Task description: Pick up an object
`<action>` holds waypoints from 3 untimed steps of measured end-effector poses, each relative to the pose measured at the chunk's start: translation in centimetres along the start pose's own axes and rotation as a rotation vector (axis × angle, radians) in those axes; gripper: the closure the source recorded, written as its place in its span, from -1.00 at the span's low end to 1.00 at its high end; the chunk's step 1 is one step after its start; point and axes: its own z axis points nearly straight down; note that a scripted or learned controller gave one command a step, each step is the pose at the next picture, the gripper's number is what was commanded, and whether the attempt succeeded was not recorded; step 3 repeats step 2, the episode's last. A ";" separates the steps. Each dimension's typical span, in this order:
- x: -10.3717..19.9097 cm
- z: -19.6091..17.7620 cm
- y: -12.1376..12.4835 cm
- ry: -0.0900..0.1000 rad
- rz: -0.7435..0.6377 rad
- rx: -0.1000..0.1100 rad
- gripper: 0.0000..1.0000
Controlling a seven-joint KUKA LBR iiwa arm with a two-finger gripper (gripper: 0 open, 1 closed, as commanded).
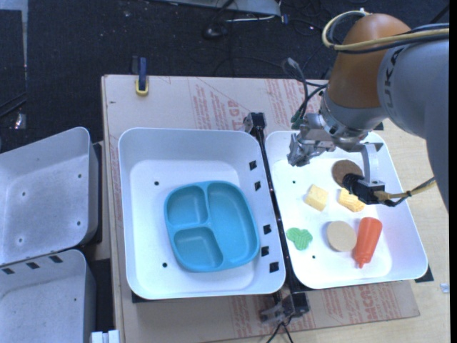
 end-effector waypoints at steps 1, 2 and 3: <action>4.4 -0.8 0.0 0.000 0.000 -0.003 1.00; 9.5 -0.1 -0.2 0.000 -0.001 0.000 1.00; 9.5 -0.1 -0.2 0.000 -0.001 0.000 1.00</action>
